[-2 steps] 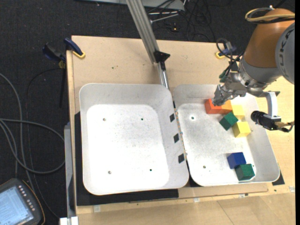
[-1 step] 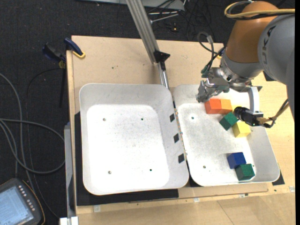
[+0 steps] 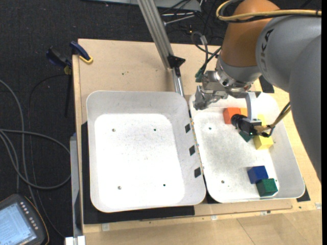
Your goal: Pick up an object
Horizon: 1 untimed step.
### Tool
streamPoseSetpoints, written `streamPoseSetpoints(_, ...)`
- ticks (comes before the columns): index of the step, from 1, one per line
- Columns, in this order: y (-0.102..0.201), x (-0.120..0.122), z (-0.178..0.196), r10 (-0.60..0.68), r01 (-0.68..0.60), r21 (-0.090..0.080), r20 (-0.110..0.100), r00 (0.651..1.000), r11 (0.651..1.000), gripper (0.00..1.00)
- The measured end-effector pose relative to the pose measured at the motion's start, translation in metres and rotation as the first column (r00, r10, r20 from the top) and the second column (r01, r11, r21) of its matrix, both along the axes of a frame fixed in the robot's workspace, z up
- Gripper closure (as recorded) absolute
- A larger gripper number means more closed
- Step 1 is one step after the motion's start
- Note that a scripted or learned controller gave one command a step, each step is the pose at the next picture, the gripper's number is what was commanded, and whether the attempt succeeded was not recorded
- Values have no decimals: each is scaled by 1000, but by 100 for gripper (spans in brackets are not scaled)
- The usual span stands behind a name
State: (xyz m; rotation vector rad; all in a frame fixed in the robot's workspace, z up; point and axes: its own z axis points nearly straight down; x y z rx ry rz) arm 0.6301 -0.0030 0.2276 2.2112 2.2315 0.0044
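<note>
The pale wooden surface carries two shallow white bins side by side, the left bin at 9 o'clock and the right bin at 3 o'clock, with small black tabs along the seam between them; the grey arm, with its orange band, reaches in from 2 o'clock and slants down to the hand, which hangs over the 11 o'clock corner of the right bin, just beside the rim; whether the hand is open or closed cannot be told, since the wrist hides it from above; the things to pick all lie on the floor of the right bin, apart from the hand; an orange block sits nearest, at the hand's 4 o'clock, toward 12 o'clock in its bin; a yellow block lies at about 2 o'clock from the bin's middle; a blue block and a green block rest close together at the bin's 5 o'clock corner, the green one nearer the rim; a blue and yellow clamp grips the surface's 10 o'clock corner; a slanted metal strut runs down from 12 o'clock toward the gap between the bins.
</note>
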Motion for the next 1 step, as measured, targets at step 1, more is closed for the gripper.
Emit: streamPoseSetpoints(1,57,7,4,0,0,0,1,1000,1000,100)
